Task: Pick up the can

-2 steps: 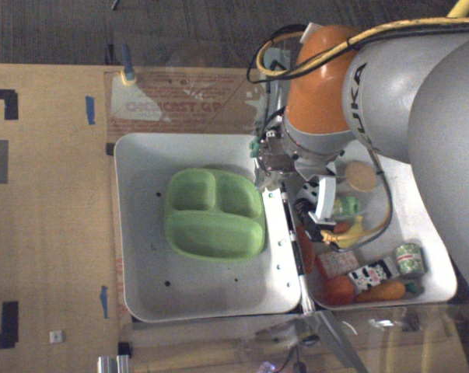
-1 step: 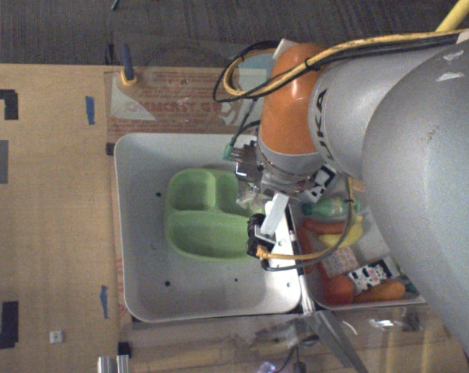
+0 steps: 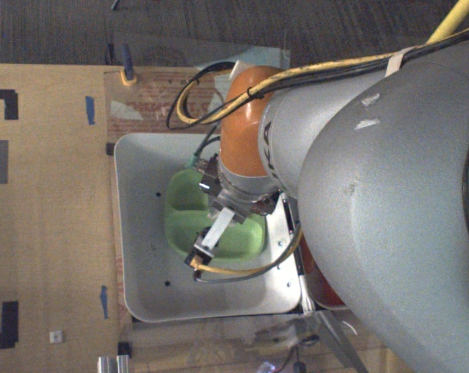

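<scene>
While the grey arm (image 3: 390,193) covers most of the camera view's right half, its orange band (image 3: 242,142) and wrist lean in over the white bin (image 3: 141,239). The gripper (image 3: 238,202) sits at the wrist's lower end, directly above a green dish (image 3: 183,208). From this angle the gripper is hidden by its own body, so I cannot tell whether it is wide or narrow, or whether it is holding anything. The green dish lies right beneath the gripper and spreads out from it on every side that shows. It has rounded corners, and a ridge splits it into two hollows. Whether the gripper touches the dish cannot be told either. Behind the gripper, on the arm's side and just past the bin's wall, a red thing (image 3: 325,284) peeks out from under the arm. It is mostly covered, and I cannot tell whether it is the can. Well away from the gripper, beyond the opposite wall of the bin, the tan bench (image 3: 47,208) carries blue tape strips (image 3: 90,109) and black corner marks (image 3: 5,103).
</scene>
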`<state>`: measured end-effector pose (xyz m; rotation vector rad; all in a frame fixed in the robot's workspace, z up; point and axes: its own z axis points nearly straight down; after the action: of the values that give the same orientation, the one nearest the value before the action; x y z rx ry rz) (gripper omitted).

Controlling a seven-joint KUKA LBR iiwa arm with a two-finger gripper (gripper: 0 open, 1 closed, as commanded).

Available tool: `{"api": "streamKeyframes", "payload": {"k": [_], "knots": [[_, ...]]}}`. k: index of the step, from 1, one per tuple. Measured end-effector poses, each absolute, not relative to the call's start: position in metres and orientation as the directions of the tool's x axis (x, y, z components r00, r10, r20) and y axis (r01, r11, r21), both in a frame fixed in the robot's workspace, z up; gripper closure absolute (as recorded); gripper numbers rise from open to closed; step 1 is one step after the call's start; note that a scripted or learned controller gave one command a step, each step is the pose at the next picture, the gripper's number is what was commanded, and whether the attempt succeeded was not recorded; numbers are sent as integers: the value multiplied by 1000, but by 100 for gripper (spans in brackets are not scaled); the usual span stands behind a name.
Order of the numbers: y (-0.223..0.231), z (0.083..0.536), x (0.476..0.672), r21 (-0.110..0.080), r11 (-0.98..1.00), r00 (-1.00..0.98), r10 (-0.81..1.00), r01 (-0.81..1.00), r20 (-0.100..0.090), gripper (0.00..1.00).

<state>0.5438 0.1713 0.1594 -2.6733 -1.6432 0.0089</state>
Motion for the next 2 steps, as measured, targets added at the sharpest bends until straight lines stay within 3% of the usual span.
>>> {"api": "streamKeyframes", "payload": {"k": [1, 2], "knots": [[180, 176, 584, -1, -601, 601, 799, 799, -2, 100], [190, 171, 547, -3, -784, 784, 621, 621, -5, 100]]}}
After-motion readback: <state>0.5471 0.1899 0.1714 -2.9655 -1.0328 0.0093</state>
